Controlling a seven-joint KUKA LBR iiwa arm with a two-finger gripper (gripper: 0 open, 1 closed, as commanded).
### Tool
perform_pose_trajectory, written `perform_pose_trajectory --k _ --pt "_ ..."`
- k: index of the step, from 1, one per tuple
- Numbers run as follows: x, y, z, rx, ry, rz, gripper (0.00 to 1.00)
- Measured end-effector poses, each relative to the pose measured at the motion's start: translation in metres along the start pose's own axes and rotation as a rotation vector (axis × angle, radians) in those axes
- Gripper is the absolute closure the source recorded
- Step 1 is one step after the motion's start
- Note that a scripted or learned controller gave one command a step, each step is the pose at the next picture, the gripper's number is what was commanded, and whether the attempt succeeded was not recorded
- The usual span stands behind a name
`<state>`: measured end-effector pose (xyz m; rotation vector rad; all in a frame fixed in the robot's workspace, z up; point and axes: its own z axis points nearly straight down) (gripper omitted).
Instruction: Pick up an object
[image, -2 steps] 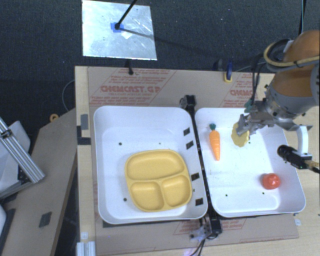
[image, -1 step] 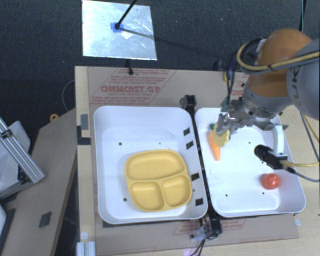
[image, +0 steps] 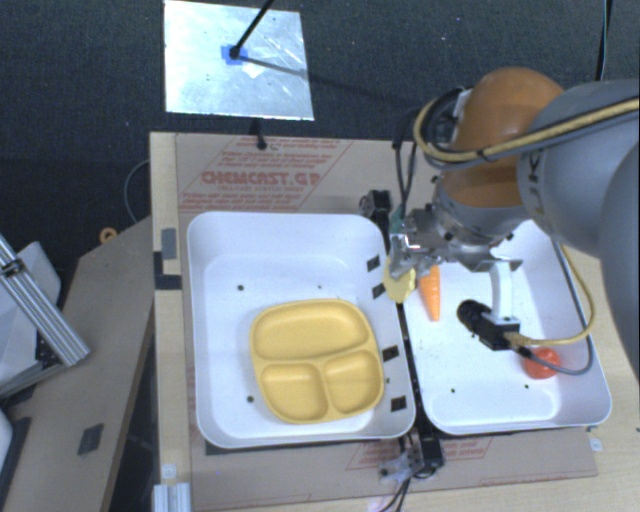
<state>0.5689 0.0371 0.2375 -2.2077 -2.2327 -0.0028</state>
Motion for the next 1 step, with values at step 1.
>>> perform_pose_trajectory --k 1 --pt "0.0618 -0.0067 -0.0003 -0.001 0.0 0.0 1.0"
